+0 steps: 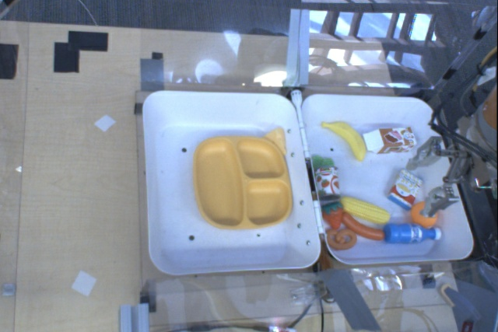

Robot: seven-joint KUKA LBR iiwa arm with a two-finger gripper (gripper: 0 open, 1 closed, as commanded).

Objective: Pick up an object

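My gripper (430,178) hangs over the right edge of the right bin (366,113), fingers spread open with nothing held between them. Just to its left lies a small white, blue and red packet (405,188). An orange ring-shaped toy (421,214) sits under the nearer fingertip (438,202). A blue bottle (410,233) lies along the bin's front edge. A banana (347,139) and a white-and-brown carton (391,140) rest at the back of the bin. A corn cob (365,209), a red sausage (362,226) and a small can (327,180) lie toward the left.
The left bin (175,167) holds a yellow divided tray (242,181). A raised divider (306,167) separates the two bins. Cables and the arm's body (475,128) crowd the right side. A metal frame (366,23) stands behind the right bin.
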